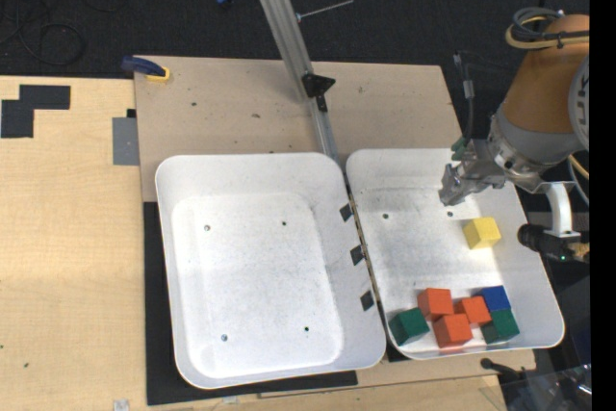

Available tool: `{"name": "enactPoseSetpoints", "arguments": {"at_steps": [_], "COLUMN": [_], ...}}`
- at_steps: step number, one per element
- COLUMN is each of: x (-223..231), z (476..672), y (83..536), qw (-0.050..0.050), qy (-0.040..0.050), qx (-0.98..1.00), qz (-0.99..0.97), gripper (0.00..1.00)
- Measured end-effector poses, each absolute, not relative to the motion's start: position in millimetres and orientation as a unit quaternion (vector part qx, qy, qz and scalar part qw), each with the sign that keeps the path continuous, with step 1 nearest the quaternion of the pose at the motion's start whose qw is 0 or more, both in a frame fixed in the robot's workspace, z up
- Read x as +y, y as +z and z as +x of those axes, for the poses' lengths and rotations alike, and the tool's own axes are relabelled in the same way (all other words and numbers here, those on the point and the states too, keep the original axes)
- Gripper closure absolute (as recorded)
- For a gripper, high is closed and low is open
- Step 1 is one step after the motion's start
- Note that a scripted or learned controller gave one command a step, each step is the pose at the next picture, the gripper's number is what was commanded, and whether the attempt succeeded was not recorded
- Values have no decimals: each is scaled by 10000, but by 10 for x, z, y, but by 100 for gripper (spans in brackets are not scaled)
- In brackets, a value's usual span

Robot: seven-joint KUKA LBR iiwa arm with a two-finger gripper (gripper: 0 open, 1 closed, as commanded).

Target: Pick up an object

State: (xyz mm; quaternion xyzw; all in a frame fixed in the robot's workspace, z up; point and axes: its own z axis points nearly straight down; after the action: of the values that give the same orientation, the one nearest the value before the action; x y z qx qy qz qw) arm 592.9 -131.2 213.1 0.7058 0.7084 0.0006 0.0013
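White plastic marks the left bin (252,274), which sits on the table (67,236) beside a matching right bin (404,197), the two touching along a seam fitted with small black clips. An aluminium rail (285,24) slants down from the upper middle toward the point where the bins meet. In the right bin, a cluster of blocks lies at the near edge: a green block (409,324), three orange blocks (451,313), a blue block (496,299) and a second green block (500,328). A yellow block (481,232) lies apart from them, further up the bin. Just above and left of it hangs the gripper (460,188), carrying nothing, on the grey arm (544,101) with its orange band.
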Motion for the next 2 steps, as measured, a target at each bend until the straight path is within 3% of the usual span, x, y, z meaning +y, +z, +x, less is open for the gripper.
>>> {"name": "enactPoseSetpoints", "arguments": {"at_steps": [1, 2], "x": [-1315, -818], "z": [5955, 5784], "y": [2765, 2778], "qw": [20, -19], "qy": [13, -4], "qx": [7074, 7084], "qz": [7068, 7058], "gripper": [100, 100]}}
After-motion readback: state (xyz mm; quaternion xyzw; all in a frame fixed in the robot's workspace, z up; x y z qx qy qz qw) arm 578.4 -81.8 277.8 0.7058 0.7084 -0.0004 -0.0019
